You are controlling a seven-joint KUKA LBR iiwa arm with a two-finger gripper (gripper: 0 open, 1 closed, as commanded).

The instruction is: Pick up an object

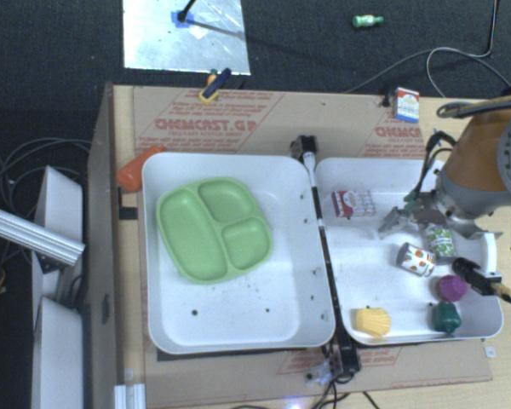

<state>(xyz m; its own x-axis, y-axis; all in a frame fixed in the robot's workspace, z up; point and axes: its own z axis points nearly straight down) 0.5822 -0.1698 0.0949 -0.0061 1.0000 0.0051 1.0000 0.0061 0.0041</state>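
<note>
The things I might lift lie in the right bin [494,254]: a red and white carton [353,203] flat near its far left corner, a small can [416,259] on its side with a white, red-marked label, a green-speckled packet [442,243] just beside the can, a purple piece [451,288], a dark green piece [446,316] and a yellow piece [373,321] along the near wall. The left bin [179,322] holds a pale green divided tray [214,228]. Both bins sit on a table [264,118] covered with printed brown cardboard, over dark carpet; a small box [406,105] stands at the table's far edge. My tool [407,218] hangs over the right bin, between the carton and the can, its grey fingers splayed apart, nothing between them
</note>
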